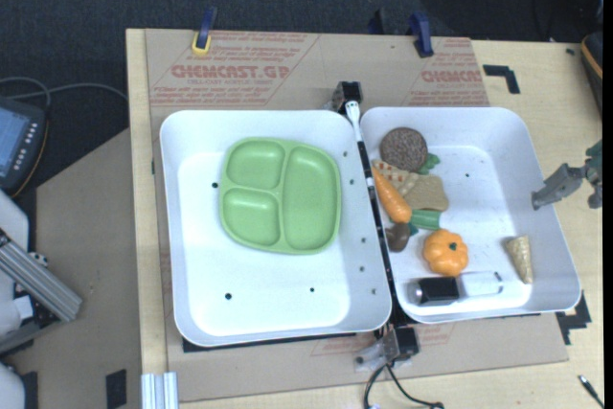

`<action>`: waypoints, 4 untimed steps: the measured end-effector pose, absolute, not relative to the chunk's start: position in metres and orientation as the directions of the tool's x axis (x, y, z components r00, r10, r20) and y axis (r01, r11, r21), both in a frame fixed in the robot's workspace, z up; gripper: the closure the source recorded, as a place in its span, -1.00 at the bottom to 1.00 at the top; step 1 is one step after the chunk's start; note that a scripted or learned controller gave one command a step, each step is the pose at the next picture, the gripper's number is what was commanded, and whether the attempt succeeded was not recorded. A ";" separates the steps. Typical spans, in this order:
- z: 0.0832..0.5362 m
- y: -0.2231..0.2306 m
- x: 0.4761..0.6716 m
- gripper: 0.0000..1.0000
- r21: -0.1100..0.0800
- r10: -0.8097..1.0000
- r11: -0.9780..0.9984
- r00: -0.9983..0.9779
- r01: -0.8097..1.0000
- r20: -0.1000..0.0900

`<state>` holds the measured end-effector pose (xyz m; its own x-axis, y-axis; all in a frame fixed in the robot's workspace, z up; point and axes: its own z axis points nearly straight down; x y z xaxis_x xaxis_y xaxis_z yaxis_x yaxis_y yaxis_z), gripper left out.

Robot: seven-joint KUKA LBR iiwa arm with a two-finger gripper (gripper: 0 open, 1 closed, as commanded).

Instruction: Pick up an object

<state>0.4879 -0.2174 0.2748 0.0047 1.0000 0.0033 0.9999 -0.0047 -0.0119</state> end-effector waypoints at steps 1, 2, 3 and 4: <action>0.281 -0.217 0.490 -1.00 0.000 1.000 0.000 0.000 1.000 -0.001; 0.224 -0.213 0.499 -1.00 -0.006 1.000 0.001 -0.001 1.000 0.003; 0.162 -0.205 0.499 -1.00 -0.007 1.000 0.001 -0.001 1.000 0.004; 0.103 -0.204 0.494 -1.00 0.001 1.000 -0.001 0.001 1.000 -0.001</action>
<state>0.4937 -0.2042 0.1032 0.0006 1.0000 -0.0014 1.0000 -0.0006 0.0007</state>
